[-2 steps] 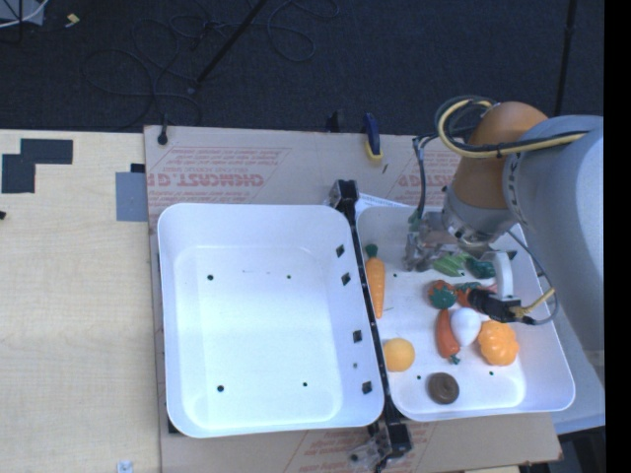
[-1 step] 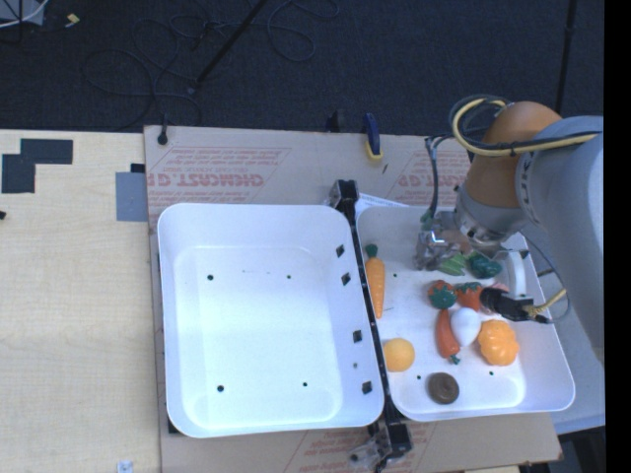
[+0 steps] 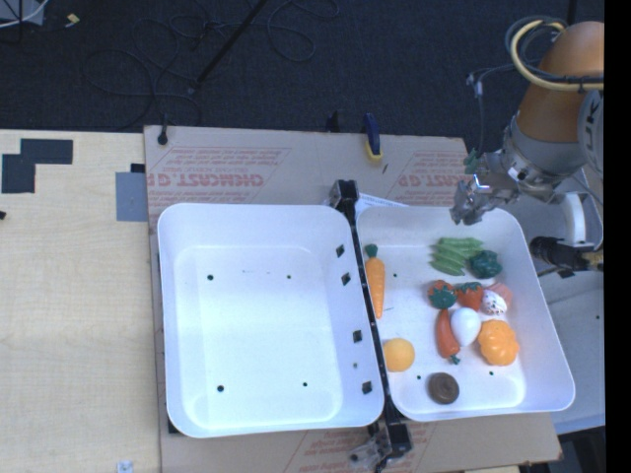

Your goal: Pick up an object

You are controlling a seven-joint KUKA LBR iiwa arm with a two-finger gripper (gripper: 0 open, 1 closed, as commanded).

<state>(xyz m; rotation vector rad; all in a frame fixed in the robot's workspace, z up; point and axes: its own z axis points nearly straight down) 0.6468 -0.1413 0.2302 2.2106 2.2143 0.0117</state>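
Note:
My gripper (image 3: 467, 208) hangs over the far edge of the right bin (image 3: 557, 363), just above and behind a bunch of green beans (image 3: 453, 255). Its fingertips are too small and dark to read, and nothing shows between them. Beside the beans lies a dark green broccoli piece (image 3: 485, 263). Further forward sit a tomato with a green top (image 3: 441, 294), a red pepper (image 3: 448, 334), a white egg (image 3: 464, 325), an orange fruit (image 3: 498, 343), a yellow-orange ball (image 3: 398, 354), a brown disc (image 3: 444, 389) and a long carrot (image 3: 375, 281).
The left bin (image 3: 187, 264) sits beside the right one, with a black clip strip (image 3: 360, 294) between them. Both rest on a cardboard sheet (image 3: 246, 170). A blue-and-yellow clamp (image 3: 373, 138) stands at the cardboard's far edge. Cables lie on the dark floor behind.

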